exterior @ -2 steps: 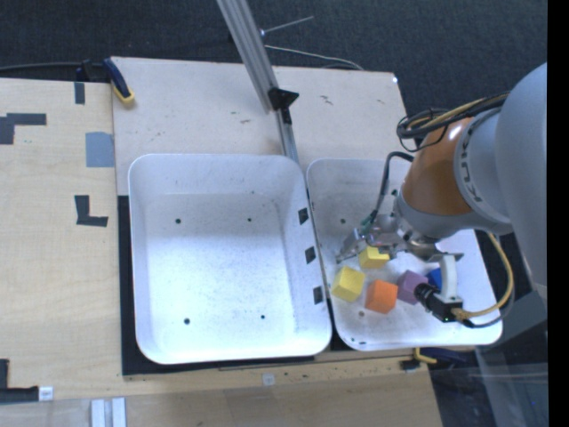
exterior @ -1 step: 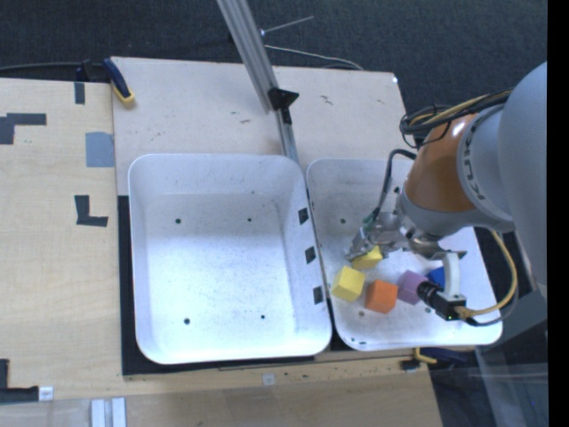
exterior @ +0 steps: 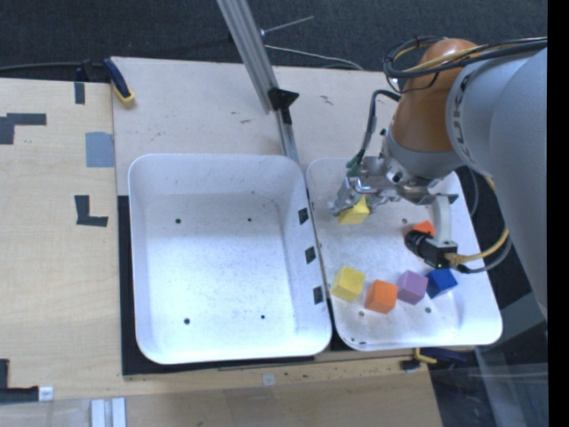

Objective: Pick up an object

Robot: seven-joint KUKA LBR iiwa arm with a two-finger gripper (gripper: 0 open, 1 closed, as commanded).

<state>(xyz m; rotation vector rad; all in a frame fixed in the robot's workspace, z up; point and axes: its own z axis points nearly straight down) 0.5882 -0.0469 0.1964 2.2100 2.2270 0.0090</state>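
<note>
My gripper (exterior: 352, 199) hangs over the upper left part of the right bin (exterior: 471, 327), close to the wall it shares with the left bin. A small yellow block (exterior: 355, 212) sits between its metal fingertips, and the fingers are shut on it. Lower in the same bin lie a yellow cube (exterior: 348, 284), an orange cube (exterior: 381, 295), a purple cube (exterior: 412, 286) and a blue cube (exterior: 441, 281), in a row near the front rim. A small orange piece (exterior: 421, 229) peeks out behind the arm's black cable fitting.
The left bin (exterior: 147, 238) stands beside the right one, their walls touching. A slanted metal pole (exterior: 253, 52) comes down to the bins' back edge. The arm's grey body and orange band (exterior: 427, 123) cover the right bin's back right corner.
</note>
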